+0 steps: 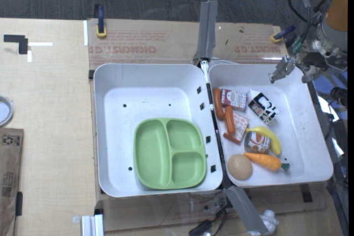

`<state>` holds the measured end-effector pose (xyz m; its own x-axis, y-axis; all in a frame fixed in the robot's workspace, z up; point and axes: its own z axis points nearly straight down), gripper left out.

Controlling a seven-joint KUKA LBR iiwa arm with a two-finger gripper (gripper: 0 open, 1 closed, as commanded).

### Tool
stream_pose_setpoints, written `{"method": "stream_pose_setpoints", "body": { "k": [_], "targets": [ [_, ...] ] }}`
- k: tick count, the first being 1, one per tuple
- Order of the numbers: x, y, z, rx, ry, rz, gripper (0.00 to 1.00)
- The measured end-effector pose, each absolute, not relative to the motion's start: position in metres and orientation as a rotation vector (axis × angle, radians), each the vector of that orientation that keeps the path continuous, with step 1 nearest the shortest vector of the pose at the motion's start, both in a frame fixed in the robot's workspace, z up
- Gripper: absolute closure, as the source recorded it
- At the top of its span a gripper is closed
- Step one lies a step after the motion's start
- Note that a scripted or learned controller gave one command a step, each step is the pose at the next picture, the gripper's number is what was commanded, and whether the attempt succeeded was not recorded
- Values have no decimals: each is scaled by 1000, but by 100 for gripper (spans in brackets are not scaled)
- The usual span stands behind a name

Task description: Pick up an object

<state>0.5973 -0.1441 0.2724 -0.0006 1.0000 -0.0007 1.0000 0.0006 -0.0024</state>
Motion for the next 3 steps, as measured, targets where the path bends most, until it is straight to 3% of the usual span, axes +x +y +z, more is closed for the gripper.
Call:
{"method": "stream_pose_setpoints", "body": {
  "k": [1,2,3],
  "targets": [
    [604,-125,179,-2357,-2076,4,0],
    [604,-148,92,-2435,-1985,3,0],
    [604,-149,102,-2440,-1982,1,100]
  ]
}}
